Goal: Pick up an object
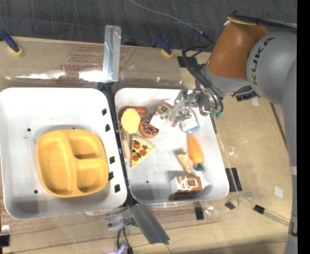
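Observation:
My gripper [182,109] hangs low over the far right part of the right bin [160,187], with the grey arm and its orange band [234,49] reaching in from the upper right. Right under and beside it lie a small white and red packet [163,111] and a white and blue packet [189,124]. I cannot make out anything held in it. Also in this bin are an orange carrot [195,148], a pizza slice [139,150], a yellow round piece [130,120], a sausage [135,110], a dark doughnut [148,129] and a brown and white carton [188,184].
The left bin [12,110] holds a yellow divided tray [73,162]. A tan wedge [184,163] lies between the carrot and the carton. Cables [194,62] run along the arm above the right bin's far wall. Bare white floor shows in the middle of the right bin.

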You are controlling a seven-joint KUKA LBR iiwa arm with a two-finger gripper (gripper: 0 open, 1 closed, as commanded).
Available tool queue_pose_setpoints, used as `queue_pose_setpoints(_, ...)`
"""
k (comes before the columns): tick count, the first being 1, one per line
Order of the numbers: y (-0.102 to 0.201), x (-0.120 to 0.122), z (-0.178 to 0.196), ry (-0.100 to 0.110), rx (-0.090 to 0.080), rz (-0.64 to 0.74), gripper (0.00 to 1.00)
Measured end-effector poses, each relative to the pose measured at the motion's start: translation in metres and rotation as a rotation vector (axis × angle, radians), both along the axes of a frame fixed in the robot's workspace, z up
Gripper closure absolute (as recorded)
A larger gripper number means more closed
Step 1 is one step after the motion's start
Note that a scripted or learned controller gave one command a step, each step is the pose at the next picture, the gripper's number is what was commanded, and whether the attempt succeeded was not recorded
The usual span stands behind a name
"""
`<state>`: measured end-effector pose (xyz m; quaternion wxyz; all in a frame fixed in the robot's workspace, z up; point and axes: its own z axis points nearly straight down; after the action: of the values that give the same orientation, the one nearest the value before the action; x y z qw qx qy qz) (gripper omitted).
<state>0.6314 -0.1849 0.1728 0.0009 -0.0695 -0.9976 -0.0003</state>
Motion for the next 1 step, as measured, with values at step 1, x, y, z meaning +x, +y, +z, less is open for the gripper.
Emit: queue_pose_setpoints(1, -0.0104, -0.0065, 0.0248, -0.005, -0.002, -0.281, 1.0)
